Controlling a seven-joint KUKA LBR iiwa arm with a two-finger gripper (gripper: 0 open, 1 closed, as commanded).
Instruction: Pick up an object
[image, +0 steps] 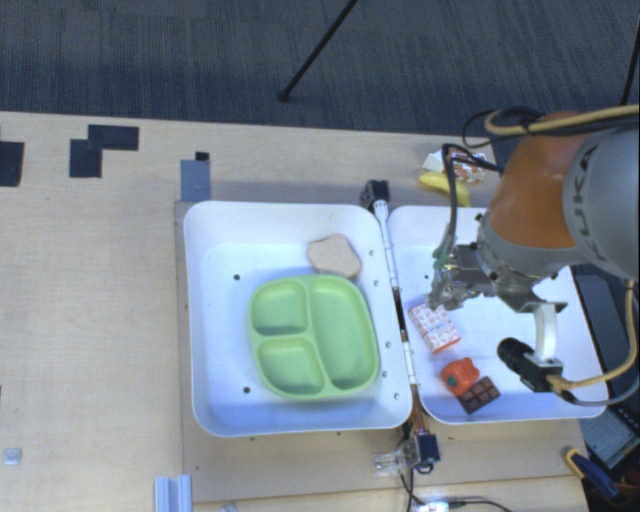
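Note:
My gripper (441, 299) hangs low over the right bin (478, 410), just above the top edge of a small white box with red print (437, 329). The arm covers the fingers from above. Nearer the front of that bin lie an orange-red round object with a green top (460, 375) and a dark brown block (479, 394) touching it. In the left bin (210, 300) sits a green three-section plate (312, 336), with a tan slab (334, 256) behind its far edge.
A black-and-white divider strip (392, 290) runs between the two bins. Something yellow (436, 181) lies on the bench behind the right bin. The arm covers the right bin's back half.

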